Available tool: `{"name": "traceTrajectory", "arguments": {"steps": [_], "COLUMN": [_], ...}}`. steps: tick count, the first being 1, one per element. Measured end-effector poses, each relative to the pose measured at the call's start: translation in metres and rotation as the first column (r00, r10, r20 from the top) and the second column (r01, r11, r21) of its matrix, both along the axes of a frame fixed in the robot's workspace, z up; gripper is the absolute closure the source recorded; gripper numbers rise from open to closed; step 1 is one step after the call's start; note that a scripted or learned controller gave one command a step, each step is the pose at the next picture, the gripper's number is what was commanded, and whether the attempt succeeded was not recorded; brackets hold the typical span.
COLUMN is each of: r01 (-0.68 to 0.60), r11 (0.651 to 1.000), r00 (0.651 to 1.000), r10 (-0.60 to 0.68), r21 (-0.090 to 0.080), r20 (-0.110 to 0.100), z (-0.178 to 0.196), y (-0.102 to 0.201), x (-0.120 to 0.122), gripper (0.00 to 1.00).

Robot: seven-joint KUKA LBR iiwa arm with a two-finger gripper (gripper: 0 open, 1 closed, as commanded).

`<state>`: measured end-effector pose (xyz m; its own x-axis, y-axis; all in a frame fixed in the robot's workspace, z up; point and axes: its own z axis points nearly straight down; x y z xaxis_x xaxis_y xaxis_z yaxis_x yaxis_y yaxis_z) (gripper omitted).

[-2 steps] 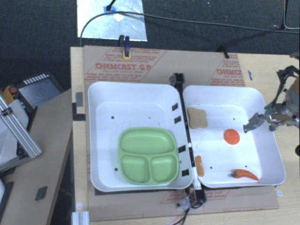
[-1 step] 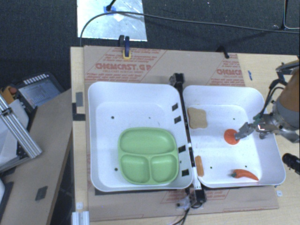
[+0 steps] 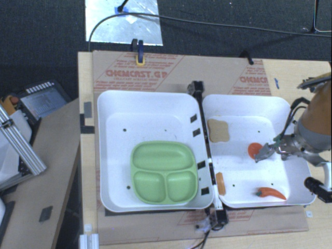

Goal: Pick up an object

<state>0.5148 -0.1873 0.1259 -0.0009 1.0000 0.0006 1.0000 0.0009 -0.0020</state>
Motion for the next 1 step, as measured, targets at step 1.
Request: {"name": "traceTrajectory", "arguments": {"steps": [1], "r01": [0.0], "r11": [1.0], "r00": [1.0], "r10": [0.0], "r21": [0.0], "r20": [0.001], "z": [-0.0433], "y": [0.0004], "x": [0.0001], "gripper": [0.0]}}
